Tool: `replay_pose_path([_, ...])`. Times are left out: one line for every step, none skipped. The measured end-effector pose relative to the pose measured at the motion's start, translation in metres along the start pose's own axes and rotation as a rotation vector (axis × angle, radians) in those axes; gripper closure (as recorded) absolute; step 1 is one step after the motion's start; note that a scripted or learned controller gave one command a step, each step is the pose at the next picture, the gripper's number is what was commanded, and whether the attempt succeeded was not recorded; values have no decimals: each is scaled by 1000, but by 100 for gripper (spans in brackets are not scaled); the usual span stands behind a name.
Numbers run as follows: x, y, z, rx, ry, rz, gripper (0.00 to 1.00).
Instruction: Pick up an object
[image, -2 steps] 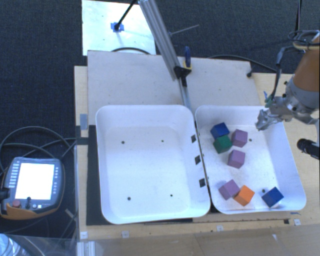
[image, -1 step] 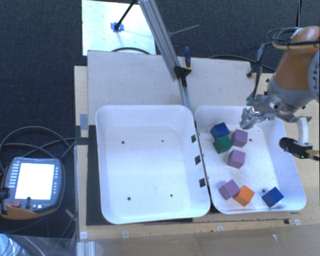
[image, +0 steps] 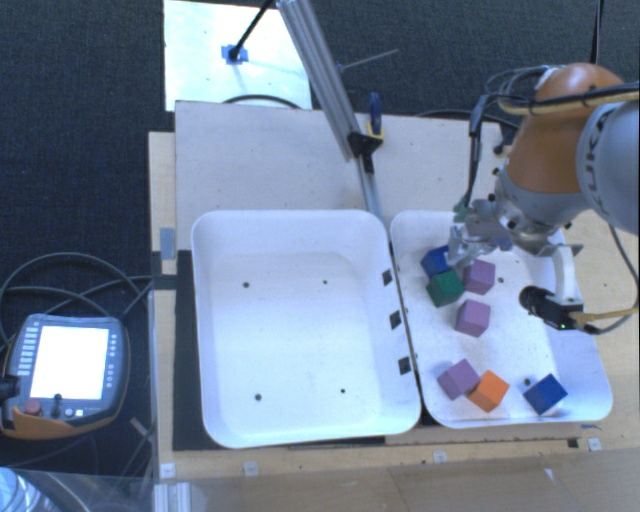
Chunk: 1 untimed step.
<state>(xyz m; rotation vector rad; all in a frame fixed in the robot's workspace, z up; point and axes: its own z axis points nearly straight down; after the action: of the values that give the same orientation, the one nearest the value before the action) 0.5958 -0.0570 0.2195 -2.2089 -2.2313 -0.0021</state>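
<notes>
The right bin (image: 590, 395) holds several small cubes. A blue cube (image: 434, 262), a green cube (image: 445, 288) and a purple cube (image: 480, 276) cluster at its upper left. Below them lies another purple cube (image: 472, 317). Near the front sit a purple cube (image: 459, 379), an orange cube (image: 489, 390) and a blue cube (image: 545, 393). My gripper (image: 463, 250) reaches down right over the upper cluster, between the blue and purple cubes. Nothing is visibly lifted off the bin floor.
The left bin (image: 215, 330) lies beside the right one. A metal pole (image: 330, 85) slants across the back of the bench. A teach pendant (image: 65, 375) rests on the floor at left. Cables hang off the arm at right.
</notes>
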Motion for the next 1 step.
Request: replay_pose_path([63,-10,-6,-1,1,-2,100])
